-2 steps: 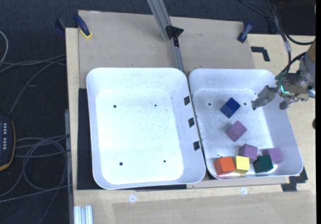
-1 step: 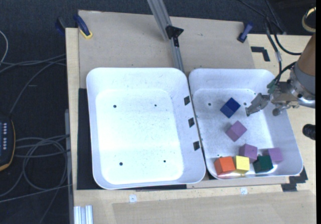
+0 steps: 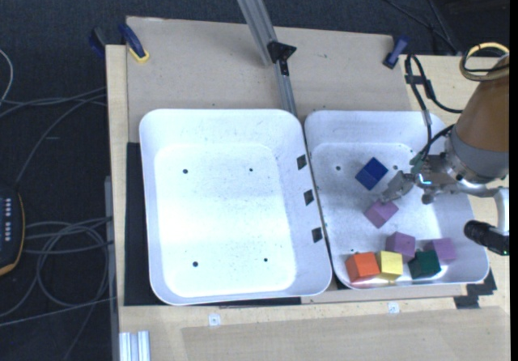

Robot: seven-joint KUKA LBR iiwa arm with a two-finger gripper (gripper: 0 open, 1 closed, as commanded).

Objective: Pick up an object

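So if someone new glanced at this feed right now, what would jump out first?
Probably the gripper reaching into the right bin, poised right above a light purple block with a blue cube just beyond it. Next, the colourful cluster along that bin's near edge: orange block, yellow block, green block.

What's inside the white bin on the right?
The right white bin holds small blocks: a blue cube, three purple blocks, and an orange, a yellow and a green block. The gripper and arm cover part of the bin's floor.
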